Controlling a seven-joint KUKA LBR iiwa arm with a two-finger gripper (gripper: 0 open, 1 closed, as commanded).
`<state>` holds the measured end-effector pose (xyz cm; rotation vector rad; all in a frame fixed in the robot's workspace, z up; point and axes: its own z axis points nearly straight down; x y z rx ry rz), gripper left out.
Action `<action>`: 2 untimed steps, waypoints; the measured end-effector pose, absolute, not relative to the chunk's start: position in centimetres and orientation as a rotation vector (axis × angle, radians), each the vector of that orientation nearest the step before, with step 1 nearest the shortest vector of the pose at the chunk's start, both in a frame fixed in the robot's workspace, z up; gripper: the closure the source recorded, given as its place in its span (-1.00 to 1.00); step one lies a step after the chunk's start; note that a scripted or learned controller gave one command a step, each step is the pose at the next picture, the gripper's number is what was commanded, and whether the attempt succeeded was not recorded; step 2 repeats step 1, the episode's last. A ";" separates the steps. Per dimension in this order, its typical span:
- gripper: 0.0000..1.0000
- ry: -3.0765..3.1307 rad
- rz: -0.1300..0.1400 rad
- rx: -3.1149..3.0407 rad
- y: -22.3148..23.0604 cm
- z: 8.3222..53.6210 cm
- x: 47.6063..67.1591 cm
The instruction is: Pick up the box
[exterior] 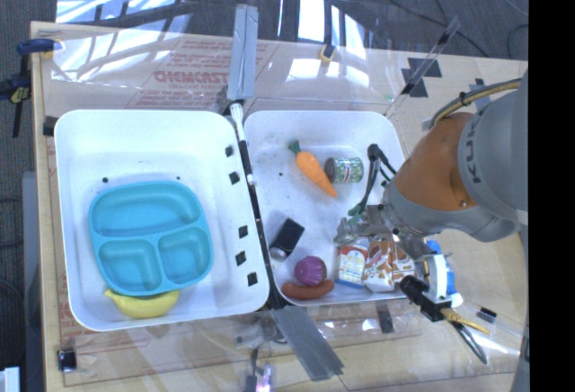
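The near edge of the counter [207,341] carries two white bins. The left bin [72,201] holds a blue divided tray [148,233] with a banana [142,302] tucked against its near side. In the right bin [269,134], the arm [449,179] hangs over the box [368,262], which lies at the near right (likely lined up for a grasp). Whether the pincer [364,224] is wide or narrow, I cannot tell. Left of the box sit a purple onion [310,271] and a sausage [307,289].

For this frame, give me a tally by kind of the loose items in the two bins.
Food items: 4 (orange carrot, purple onion-like ball, brown sausage, yellow banana)
Blue divided plate: 1
Green-labelled can: 1
Small black box: 1
Printed red-and-white carton: 1
Total: 8
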<state>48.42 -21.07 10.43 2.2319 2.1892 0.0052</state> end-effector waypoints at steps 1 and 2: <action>1.00 2.389 -0.003 2.046 -13.2 18.2 48.8; 1.00 2.389 -0.003 2.046 -13.2 18.2 48.8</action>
